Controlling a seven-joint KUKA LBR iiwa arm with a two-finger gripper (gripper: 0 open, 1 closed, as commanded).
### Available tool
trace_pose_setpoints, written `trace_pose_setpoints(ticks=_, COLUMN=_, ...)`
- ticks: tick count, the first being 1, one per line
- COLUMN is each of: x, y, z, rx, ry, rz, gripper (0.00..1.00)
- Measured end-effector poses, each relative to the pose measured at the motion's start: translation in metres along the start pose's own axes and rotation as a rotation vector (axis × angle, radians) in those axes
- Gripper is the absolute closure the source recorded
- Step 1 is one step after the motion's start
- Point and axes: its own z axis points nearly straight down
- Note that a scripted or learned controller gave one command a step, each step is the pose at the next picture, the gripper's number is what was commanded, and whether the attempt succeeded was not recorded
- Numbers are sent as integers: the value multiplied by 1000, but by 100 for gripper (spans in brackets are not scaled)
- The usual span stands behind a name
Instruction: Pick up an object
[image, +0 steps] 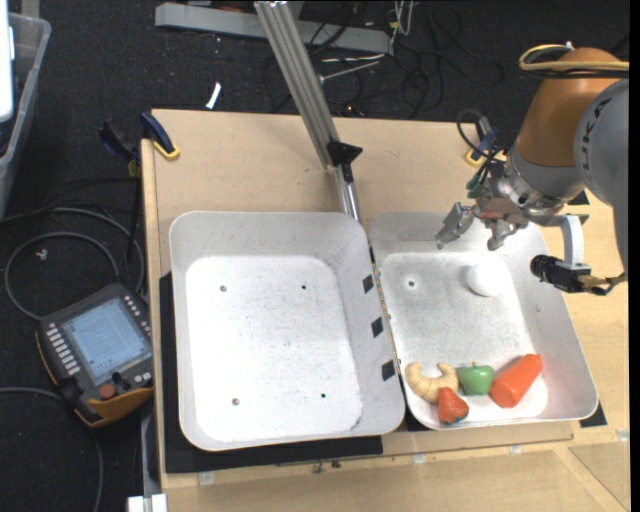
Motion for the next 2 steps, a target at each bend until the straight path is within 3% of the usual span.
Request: trace_pose_setpoints(ticks=2, x=2, y=9, z=85, rx=-4, ry=-1, rz=-4, gripper=0)
